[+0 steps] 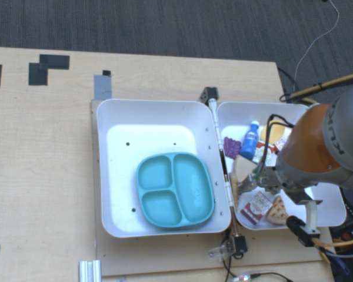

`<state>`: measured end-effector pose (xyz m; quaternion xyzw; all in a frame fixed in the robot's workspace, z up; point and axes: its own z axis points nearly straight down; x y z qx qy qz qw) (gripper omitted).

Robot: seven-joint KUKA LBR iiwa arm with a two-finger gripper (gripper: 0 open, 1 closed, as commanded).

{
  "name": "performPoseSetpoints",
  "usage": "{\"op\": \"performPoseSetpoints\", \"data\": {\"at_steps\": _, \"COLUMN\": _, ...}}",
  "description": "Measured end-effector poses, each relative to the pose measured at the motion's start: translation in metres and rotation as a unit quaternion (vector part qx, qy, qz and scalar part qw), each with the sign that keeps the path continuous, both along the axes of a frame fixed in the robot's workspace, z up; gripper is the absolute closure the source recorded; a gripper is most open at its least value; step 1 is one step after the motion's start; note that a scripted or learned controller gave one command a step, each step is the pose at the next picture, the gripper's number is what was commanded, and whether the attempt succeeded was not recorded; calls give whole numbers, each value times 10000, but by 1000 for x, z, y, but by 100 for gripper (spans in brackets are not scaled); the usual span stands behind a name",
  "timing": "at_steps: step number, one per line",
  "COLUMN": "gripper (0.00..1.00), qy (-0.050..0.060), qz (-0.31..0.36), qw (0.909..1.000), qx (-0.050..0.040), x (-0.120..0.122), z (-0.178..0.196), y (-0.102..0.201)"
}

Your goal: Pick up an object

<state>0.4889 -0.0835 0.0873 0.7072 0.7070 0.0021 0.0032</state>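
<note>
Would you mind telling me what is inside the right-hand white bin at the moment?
The right bin holds a blue bottle, a purple item, a small packet and a tan wedge. The arm covers its right half, so anything beneath is hidden.

You are looking down on a pale wooden bench (41,175) with dark tape patches (47,68) near its far left edge. Beyond it lies dark grey carpet (165,16), where a thin cable (317,37) trails at the right.
</note>
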Motion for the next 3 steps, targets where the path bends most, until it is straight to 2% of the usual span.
{"op": "performPoseSetpoints", "data": {"at_steps": 1, "gripper": 100, "qy": -33, "qz": 7, "qw": 10000, "qx": -3, "x": 2, "z": 12, "y": 0}}
{"op": "performPoseSetpoints", "data": {"at_steps": 2, "gripper": 0, "qy": -34, "qz": 8, "qw": 10000, "qx": -4, "x": 2, "z": 11, "y": 0}}
{"op": "performPoseSetpoints", "data": {"at_steps": 3, "gripper": 100, "qy": -49, "qz": 22, "qw": 10000, "qx": 0, "x": 4, "z": 22, "y": 1}}
